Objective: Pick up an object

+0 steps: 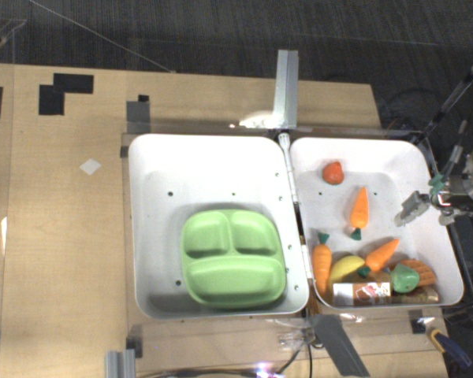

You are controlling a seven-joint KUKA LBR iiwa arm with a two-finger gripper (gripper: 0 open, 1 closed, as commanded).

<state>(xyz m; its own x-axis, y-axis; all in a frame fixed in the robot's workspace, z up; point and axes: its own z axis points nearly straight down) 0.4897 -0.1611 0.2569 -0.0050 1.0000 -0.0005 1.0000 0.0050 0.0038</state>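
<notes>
Bottom edge first: metal bracket and cabling point(315, 345) just below where the two bins meet. Right bin point(378, 160), white and shallow, holds the pickable stuff, mostly heaped in its near corner: small box with red-and-white label point(363, 293) lying flat against the near wall, green pepper-like toy point(405, 279) touching it, orange ridged piece point(423, 273) just behind that, yellow lemon-like piece point(345, 268), one carrot point(322, 264) along the left wall, another carrot point(381, 253) tilted on top of the heap. Apart from the heap: third carrot point(359, 208) mid-bin, roughly upright in the frame, and small red-orange tomato-like toy point(333, 172) toward the far side.

Gripper point(414, 208) comes in over the bin's right wall, hovering near the right side, well apart from the mid-bin carrot and the heap. Nothing seen between the fingers; how far apart they are, cannot tell, too small and blurred.

Left bin point(165, 172) holds a green divided plate point(233, 257), three compartments, sitting toward the near right.

Metal post point(287, 89) stands behind the bins' junction. Desk point(55, 235) is light wood with black square markers point(63, 91) at far left. Dark carpet point(221, 14) beyond.
</notes>
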